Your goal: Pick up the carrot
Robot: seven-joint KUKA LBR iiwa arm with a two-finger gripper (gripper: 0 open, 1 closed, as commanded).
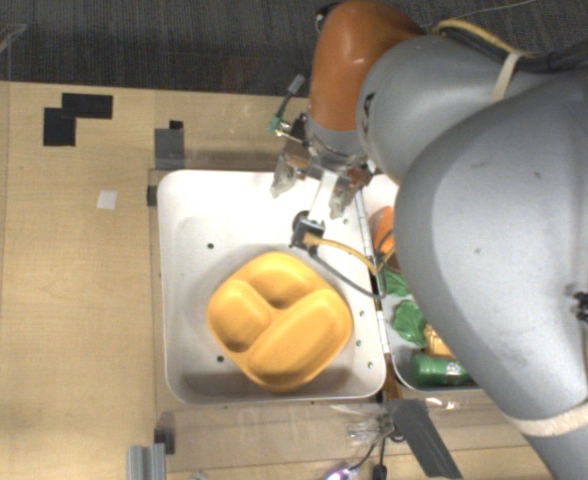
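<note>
In the camera view, the carrot (383,230) lies in the right bin (406,376), mostly hidden beneath the arm (494,218), beside green items (406,320). The gripper (314,186) hangs over the far edge of the left bin (179,268), well short of the carrot, fingers spread with nothing between them. A yellow divided dish (279,318) sits below it. The arm reaches in from the right, wrist bent downward.
</note>
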